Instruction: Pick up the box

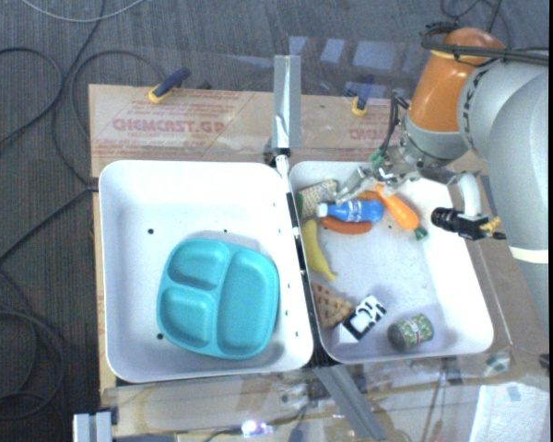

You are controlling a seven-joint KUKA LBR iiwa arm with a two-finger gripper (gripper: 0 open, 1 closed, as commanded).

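The box point(364, 318) is small, black and white, and lies near the front of the right bin point(461, 274), between a brown waffle-patterned piece point(329, 304) and a small can point(411, 331). My gripper point(367, 180) hangs low over the back of that bin, just above a blue bottle point(353, 212) and an orange carrot-like item point(398, 209). It is well behind the box and apart from it. Nothing from the bin shows lifted in it.
A yellow banana point(316, 249) lies along the right bin's left wall, with a bristly brush point(318, 192) behind it. The left bin point(129, 201) holds a teal divided plate point(221, 296). The grey arm point(507, 136) crosses the right side.
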